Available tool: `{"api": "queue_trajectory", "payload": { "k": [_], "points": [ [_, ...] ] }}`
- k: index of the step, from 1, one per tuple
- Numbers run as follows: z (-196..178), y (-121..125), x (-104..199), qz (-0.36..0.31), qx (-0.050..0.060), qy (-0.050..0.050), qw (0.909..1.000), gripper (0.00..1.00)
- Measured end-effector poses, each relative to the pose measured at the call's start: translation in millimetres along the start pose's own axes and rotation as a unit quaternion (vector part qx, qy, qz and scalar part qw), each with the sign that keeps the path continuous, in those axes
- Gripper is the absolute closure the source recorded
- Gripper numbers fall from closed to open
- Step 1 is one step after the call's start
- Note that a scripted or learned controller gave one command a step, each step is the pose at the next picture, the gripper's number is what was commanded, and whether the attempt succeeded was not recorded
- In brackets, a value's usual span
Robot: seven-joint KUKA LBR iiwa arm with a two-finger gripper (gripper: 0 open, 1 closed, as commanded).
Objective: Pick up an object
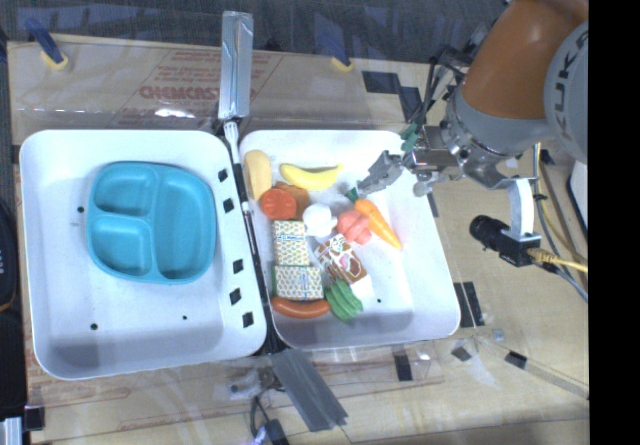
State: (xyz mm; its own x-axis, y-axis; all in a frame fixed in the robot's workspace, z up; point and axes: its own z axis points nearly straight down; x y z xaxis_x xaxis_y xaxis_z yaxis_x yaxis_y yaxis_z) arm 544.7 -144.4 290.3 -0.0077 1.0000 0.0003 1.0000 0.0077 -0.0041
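In the right bin (425, 283), toy foods are lying packed together toward its left and middle. A pale yellow roll-shaped piece (258, 173) is sitting at the top left beside a curved yellow banana (310, 174). Below them a red tomato (279, 202) is touching a small white ball (319, 220), and an orange carrot (378, 222) is slanting down to the right next to a pink-red piece (352, 226). Printed cartons (295, 258) are stacking down the left side, with a brown sausage (298, 308) and a green vegetable (343, 299) at the bottom. The gripper (383, 171) is hovering over the bin's upper right, just above the carrot, holding nothing; whether it is open or closed cannot be told. In the left bin (60, 333) a blue divided plate (153, 221) is resting.
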Motion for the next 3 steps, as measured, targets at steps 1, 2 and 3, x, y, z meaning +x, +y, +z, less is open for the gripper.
{"api": "queue_trajectory", "payload": {
  "k": [1, 2, 3],
  "points": [
    [71, 40, -58, -0.095, 0.0, 0.0, 0.9954, 0.0],
    [198, 42, -56, -0.083, -0.002, -0.001, 0.9966, 0.0],
    [188, 42, -56, -0.084, -0.001, -0.001, 0.9964, 1.0]
  ]
}}
